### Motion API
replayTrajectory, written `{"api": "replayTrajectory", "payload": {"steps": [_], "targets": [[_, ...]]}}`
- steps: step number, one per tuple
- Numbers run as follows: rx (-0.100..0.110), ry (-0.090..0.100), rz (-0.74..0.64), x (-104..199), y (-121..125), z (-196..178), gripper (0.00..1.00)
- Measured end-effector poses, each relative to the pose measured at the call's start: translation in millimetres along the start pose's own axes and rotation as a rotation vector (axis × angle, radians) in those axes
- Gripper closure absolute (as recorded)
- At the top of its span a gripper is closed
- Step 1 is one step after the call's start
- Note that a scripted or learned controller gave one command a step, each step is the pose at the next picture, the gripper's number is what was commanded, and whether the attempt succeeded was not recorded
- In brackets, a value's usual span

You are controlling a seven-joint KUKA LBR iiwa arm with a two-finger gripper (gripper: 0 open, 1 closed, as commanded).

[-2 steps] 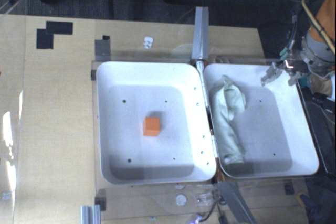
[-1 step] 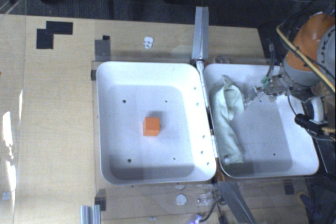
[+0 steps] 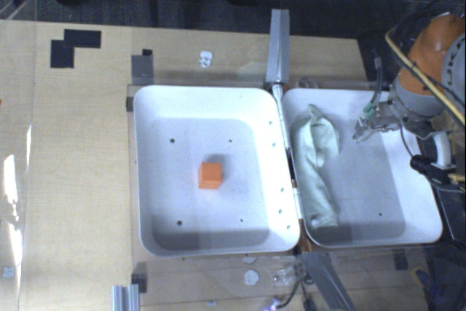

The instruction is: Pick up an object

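An orange cube (image 3: 210,175) lies near the middle of the left white bin (image 3: 156,120). A crumpled pale cloth (image 3: 317,165) stretches along the left side of the right white bin (image 3: 378,189), from back to front. My gripper (image 3: 368,124) hangs over the back part of the right bin, just right of the cloth's upper end and apart from it. Nothing shows in its grasp. The grey arm with its orange band (image 3: 435,36) comes in from the right edge.
A metal post (image 3: 278,47) rises behind the seam between the two bins. Black cables (image 3: 429,156) hang by the right bin's right wall. The wooden bench top (image 3: 65,171) spreads to the left, with black tape marks (image 3: 69,47) at its back.
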State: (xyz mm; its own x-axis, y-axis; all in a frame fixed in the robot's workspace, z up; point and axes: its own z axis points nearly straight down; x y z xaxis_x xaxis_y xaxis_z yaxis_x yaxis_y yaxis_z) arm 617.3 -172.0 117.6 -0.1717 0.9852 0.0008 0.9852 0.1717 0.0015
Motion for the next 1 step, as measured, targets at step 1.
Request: {"api": "replayTrajectory", "payload": {"steps": [1], "targets": [[0.0,-0.002,0.316,12.7,15.7,-70.6,1.0]]}}
